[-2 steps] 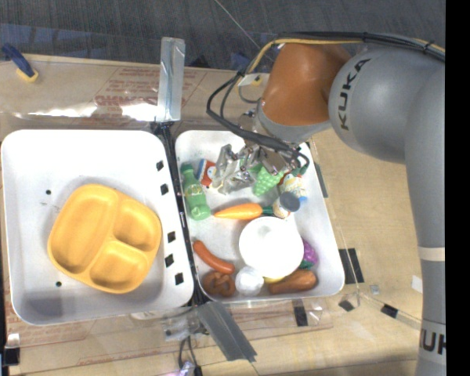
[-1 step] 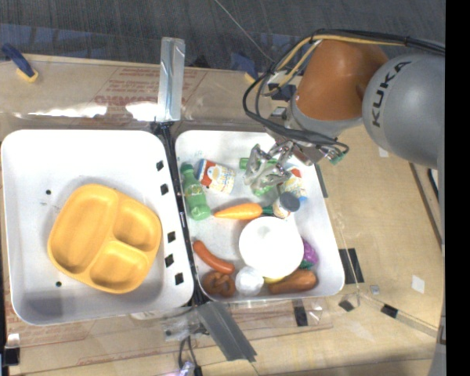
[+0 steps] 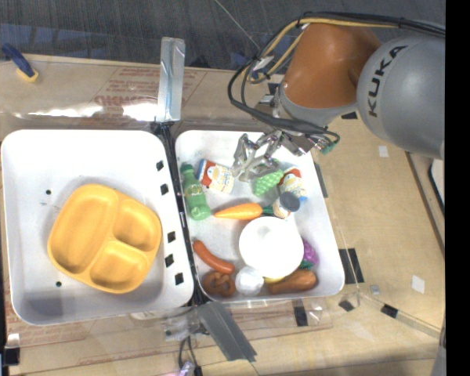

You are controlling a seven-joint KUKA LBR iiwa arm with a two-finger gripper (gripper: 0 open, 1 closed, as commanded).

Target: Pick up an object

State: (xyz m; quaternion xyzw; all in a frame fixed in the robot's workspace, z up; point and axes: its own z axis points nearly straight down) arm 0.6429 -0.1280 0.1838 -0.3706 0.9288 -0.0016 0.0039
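The arm [image 3: 352, 69] reaches in from the right and hangs its gripper [image 3: 254, 157] over the far part of the right bin [image 3: 329, 241]. The 2 metal fingers [image 3: 243, 153] look spread apart, and nothing sits between them, so no pick has been made yet.

The right bin holds the toys to choose from. Just beside the fingertips are a small carton [image 3: 218, 176] on the left and a green piece [image 3: 267, 183] on the right. A green bottle [image 3: 194, 194] lies along the left wall, and a carrot [image 3: 237, 211] lies nearer, in the middle. Nearer still come a white lid [image 3: 271, 247], a sausage [image 3: 212, 256] and a brown piece [image 3: 292, 281] at the near wall.

The left bin [image 3: 31, 163] bears a yellow tray [image 3: 103, 236] with 3 wells.

By my judgement the task is at its approach stage: the gripper is above the pile, but descending, closing and lifting are all left to do.
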